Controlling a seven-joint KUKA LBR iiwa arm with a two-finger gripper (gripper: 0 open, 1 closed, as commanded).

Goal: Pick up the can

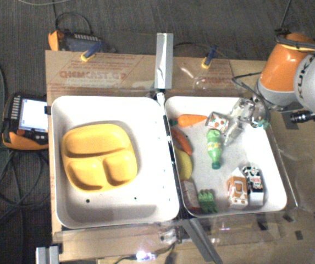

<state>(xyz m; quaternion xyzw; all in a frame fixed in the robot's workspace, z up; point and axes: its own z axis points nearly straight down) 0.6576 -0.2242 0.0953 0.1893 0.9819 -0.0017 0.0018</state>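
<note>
A small white container with red and green print, likely the can [216, 121], sits near the back of the right bin [275, 164], between a carrot [192, 120] and my gripper. The gripper [235, 126] hangs low just to the right of it, reaching in from the grey and orange arm [282, 76] at the bin's back right corner. They are very close, but I cannot tell whether they touch. Nothing visibly hangs from the gripper. A brownish cylinder [189, 193], possibly another can, lies against the bin's left wall near the front.
The right bin also holds a green bottle [214, 147], a yellow fruit [184, 166], an orange-red vegetable [181, 142], a green block [207, 200] and two small cartons [246, 188]. The left bin [58, 202] holds a yellow divided tray [100, 155].
</note>
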